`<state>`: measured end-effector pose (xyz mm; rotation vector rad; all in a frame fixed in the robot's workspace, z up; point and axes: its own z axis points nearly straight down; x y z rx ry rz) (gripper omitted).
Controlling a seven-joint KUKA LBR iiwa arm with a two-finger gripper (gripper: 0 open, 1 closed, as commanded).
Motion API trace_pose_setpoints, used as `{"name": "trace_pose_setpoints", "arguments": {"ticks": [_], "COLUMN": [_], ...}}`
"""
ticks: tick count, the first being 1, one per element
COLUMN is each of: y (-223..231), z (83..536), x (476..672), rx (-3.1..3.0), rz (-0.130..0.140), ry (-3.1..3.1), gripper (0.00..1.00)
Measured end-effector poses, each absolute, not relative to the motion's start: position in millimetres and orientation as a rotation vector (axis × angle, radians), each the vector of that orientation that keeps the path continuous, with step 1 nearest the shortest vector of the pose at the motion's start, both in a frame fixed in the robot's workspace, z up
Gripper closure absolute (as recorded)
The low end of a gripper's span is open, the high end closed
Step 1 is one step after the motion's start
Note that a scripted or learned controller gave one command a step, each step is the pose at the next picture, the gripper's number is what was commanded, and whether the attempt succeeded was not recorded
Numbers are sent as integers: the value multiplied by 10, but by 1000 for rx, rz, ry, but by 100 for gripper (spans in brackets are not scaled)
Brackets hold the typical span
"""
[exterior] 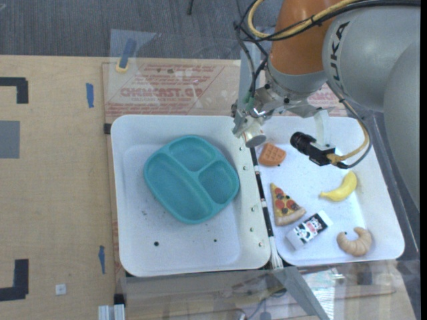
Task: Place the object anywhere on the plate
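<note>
A teal divided plate lies in the left bin with nothing on it. My gripper hangs over the far end of the divider between the two bins, just right of the plate's far edge. Right beside it in the right bin lies a small orange waffle. I see no object in the gripper.
The right bin also holds a pizza slice, a banana, a black-and-white milk carton and a croissant. A black part on a yellow cable hangs from the arm over that bin.
</note>
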<state>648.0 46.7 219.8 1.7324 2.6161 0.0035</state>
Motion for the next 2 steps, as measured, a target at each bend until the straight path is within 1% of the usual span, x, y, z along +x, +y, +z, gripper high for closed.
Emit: {"name": "trace_pose_setpoints", "arguments": {"ticks": [1, 2], "y": [1155, 1152], "z": [1590, 1595], "x": [6520, 6522], "rx": [1602, 1602], "rz": [-2, -1], "ry": [2704, 2703], "gripper": [100, 0]}}
